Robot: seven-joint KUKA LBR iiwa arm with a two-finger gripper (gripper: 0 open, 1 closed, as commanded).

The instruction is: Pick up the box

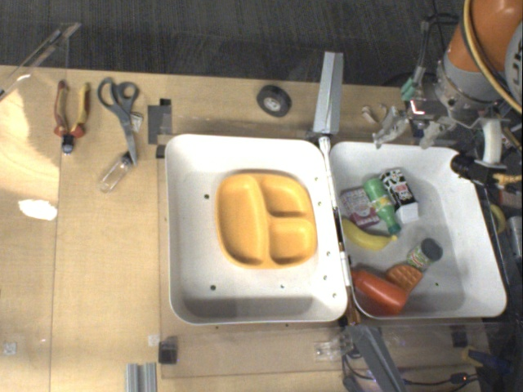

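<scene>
Wooden bench (pixel 82 243) carries two white bins; the right bin (pixel 482 300) holds the clutter, and the gripper (pixel 411 119) hangs over its far-left rim, fingers spread with nothing between them. Box (pixel 401 191) (small carton, black-and-white print) lies just nearer than the gripper in the bin's far-left part, long axis running near-far with a slight tilt. It touches the green bottle (pixel 382 202) on its left, so I'd judge the approach tight.

Pale wooden bench (pixel 82 243), dark grey carpet (pixel 204 15) behind, glare at left
</scene>
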